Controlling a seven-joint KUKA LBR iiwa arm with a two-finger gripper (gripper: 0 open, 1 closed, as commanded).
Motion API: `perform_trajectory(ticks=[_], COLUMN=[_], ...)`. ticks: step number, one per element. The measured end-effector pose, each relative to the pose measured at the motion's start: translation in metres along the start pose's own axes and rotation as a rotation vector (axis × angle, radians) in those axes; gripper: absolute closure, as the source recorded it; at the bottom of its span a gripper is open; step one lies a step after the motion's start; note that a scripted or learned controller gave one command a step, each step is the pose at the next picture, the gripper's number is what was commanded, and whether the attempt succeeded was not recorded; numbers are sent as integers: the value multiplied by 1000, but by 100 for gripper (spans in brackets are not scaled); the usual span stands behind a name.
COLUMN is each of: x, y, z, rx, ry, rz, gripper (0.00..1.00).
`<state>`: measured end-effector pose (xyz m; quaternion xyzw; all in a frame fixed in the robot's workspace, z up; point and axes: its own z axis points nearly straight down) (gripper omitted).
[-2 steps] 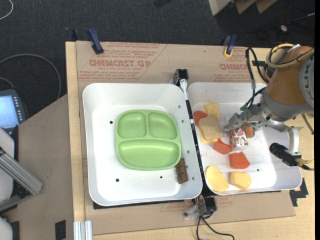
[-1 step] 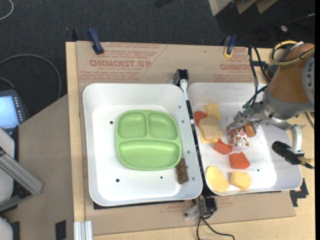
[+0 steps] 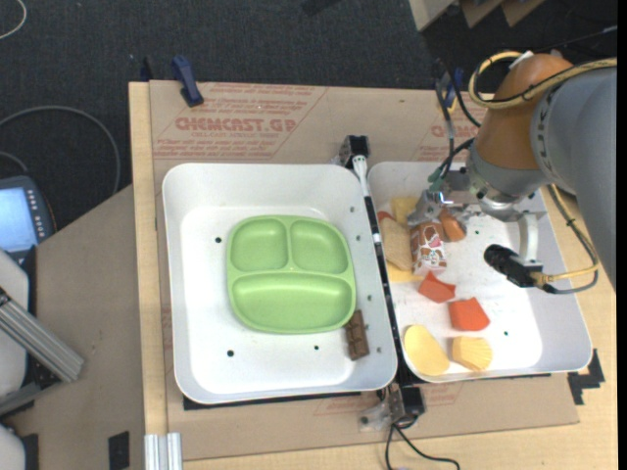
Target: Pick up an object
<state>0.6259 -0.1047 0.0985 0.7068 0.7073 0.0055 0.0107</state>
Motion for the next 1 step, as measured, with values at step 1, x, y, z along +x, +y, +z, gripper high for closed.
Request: perform_trajectory(ticks=[1], x=[88], y=[-2], z=[-94], rx=[13], ry=[10], rz=[-8], gripper=[100])
